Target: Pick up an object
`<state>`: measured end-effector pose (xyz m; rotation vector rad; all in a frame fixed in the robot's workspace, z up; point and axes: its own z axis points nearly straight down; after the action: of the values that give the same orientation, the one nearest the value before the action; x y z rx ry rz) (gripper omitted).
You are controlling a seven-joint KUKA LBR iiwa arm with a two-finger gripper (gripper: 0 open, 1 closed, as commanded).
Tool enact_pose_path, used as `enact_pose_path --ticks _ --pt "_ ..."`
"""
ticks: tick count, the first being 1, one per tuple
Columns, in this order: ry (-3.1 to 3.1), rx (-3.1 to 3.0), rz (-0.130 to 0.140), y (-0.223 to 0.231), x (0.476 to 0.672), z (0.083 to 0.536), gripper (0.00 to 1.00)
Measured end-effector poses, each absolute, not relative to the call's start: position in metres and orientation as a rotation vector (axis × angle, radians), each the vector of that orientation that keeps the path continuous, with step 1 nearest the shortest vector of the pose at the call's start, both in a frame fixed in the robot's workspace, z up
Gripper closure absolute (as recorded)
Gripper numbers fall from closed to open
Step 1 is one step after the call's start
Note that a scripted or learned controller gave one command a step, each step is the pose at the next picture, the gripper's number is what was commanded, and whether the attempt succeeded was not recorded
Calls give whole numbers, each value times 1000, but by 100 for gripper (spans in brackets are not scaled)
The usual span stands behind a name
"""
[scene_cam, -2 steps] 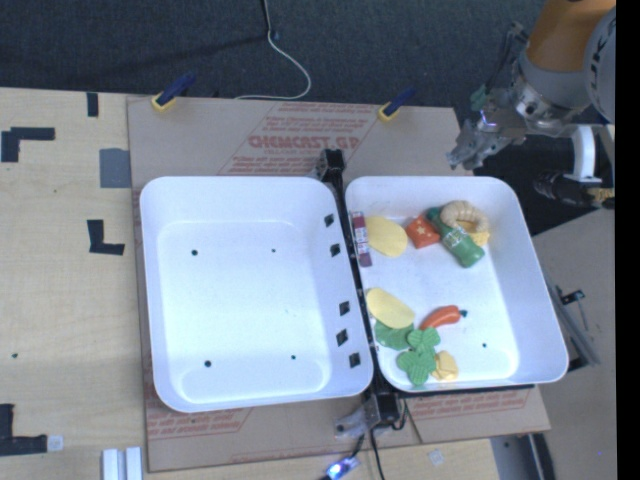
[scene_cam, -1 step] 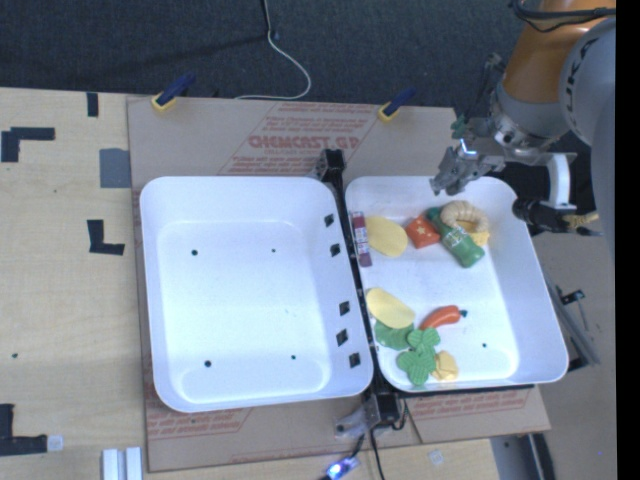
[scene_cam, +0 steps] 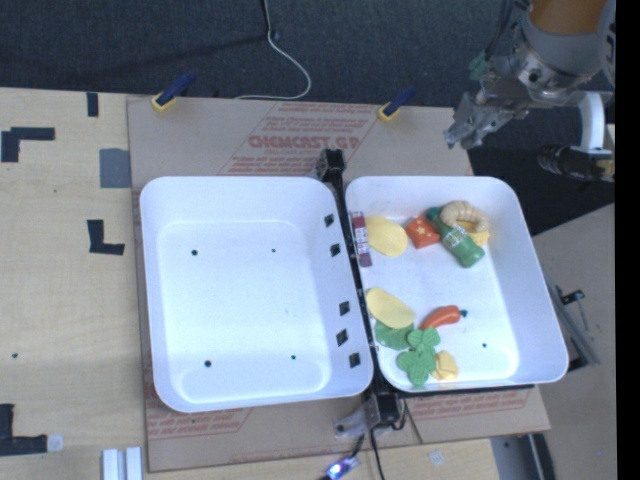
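Hovering beyond the right bin (scene_cam: 510,200), the pincer (scene_cam: 468,128) hasn't started down; its opening I cannot tell. Toys (scene_cam: 455,230) wait inside. Next, it needs lowering over one.

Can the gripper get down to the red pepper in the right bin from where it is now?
Probably yes. The gripper hangs above the right bin's far edge, and the red pepper lies apart from its neighbours with nothing over it.

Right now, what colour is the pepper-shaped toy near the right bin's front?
Orange-red with a green stem, clearest in the camera view.
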<state>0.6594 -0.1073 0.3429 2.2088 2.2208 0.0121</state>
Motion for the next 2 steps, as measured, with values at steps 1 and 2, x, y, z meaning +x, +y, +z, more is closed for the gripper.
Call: enact_pose_path --ticks 1,2 --pt "2216 2206 17 -84 669 546 100" --pt "2215 2225 -3 -152 668 534 100"
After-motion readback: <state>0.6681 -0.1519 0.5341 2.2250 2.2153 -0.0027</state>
